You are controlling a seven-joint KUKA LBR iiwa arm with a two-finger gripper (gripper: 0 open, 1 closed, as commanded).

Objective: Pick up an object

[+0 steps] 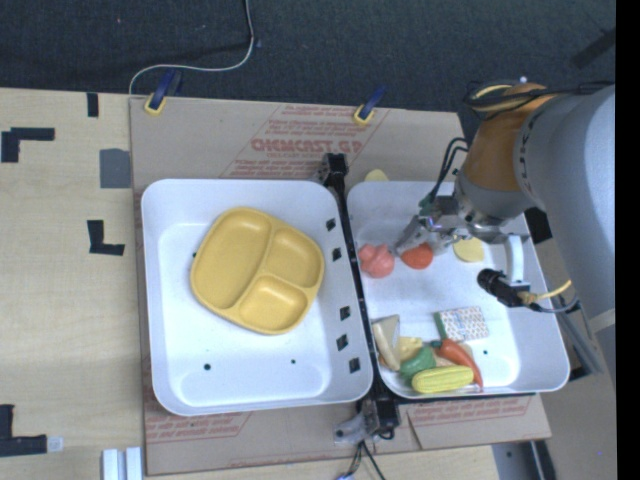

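Observation:
My gripper (420, 240) reaches into the right bin (520, 363) from the right and hangs low over its middle. A small red-orange round toy (417, 258) lies right under the fingertips. A pink round toy (376, 260) lies just left of it, near the divider. A pale yellow piece (469, 250) lies to the right of the gripper, partly hidden by the wrist. At the bin's front lie a yellow corn cob (441, 379), a green pepper (419, 359), an orange carrot (458, 352), a beige wedge (388, 336) and a speckled white packet (463, 322).
The left bin (170, 368) holds a yellow three-compartment plate (257, 269). A small pale yellow piece (376, 177) lies at the right bin's far rim. The grey arm with its orange band (500, 148) covers the bin's right back corner. Black cable (500, 286) loops near the wrist.

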